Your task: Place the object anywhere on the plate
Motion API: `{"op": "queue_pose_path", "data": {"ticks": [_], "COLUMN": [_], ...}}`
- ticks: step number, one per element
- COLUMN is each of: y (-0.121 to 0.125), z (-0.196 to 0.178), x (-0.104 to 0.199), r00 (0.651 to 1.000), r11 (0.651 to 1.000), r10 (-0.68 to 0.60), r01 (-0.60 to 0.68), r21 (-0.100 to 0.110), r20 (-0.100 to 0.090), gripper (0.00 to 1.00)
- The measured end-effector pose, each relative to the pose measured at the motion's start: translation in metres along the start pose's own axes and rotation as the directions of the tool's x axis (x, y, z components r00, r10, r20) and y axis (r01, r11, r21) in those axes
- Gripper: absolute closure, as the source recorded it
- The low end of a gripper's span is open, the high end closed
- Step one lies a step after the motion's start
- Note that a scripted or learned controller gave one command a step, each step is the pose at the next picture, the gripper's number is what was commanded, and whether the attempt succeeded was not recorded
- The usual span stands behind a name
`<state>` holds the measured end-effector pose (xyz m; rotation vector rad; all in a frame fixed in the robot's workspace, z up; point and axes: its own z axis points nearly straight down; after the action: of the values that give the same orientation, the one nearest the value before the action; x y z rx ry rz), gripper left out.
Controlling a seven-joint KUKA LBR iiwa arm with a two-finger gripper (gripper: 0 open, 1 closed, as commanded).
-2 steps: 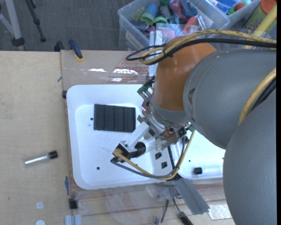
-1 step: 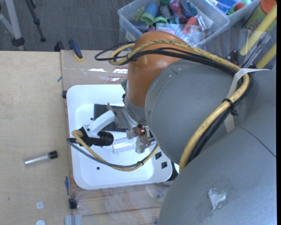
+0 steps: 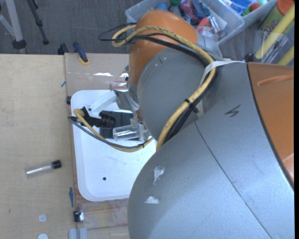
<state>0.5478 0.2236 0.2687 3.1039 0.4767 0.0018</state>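
My grey arm with its orange band reaches in from the right and covers most of the bench. Its gripper hangs low over the upper part of the left white bin, with black and yellow cables looping beside it. The wrist hides whatever lies under the gripper. A small dark speck sits on the bin floor, below and left of the gripper.
A clear tube with a black cap lies on the wooden bench left of the bin. Small bits of hardware sit by the bin's lower left corner. Plastic boxes of colourful items stand at the back.
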Motion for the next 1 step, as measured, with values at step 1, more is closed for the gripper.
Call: {"op": "queue_pose_path", "data": {"ticks": [1], "y": [-0.0219], "z": [0.0427], "x": [-0.0662], "r00": [0.998], "r11": [0.998], "r10": [-0.058], "r01": [0.058], "r21": [0.002], "r20": [0.006], "gripper": [1.0]}}
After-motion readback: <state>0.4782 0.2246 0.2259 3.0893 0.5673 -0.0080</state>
